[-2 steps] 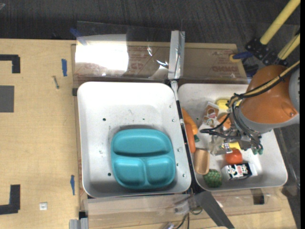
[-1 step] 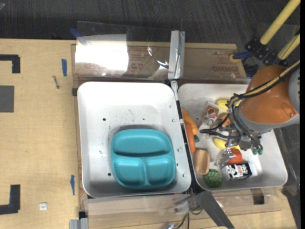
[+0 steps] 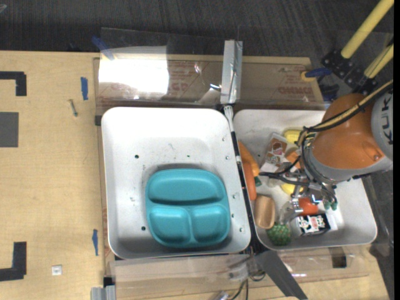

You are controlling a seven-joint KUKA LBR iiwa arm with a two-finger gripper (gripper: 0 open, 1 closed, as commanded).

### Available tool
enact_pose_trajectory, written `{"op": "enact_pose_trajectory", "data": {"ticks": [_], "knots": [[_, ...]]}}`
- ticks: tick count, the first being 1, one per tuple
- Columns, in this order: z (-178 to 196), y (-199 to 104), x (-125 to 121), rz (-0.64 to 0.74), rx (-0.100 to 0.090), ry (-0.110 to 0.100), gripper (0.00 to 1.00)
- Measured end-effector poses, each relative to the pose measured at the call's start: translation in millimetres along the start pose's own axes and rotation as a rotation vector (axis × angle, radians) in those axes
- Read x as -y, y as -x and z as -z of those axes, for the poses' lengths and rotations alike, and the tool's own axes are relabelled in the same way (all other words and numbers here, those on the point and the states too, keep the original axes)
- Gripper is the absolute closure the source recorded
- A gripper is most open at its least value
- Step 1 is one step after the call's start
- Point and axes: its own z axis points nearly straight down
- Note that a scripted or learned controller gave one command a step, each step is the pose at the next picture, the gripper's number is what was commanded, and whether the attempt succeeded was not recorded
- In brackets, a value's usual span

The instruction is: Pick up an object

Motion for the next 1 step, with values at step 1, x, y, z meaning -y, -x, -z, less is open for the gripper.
{"op": "enact_pose_trajectory", "data": {"ticks": [1], "knots": [[12.4, 3.3, -0.9, 0.002, 0.01, -0.001, 1.0]]}}
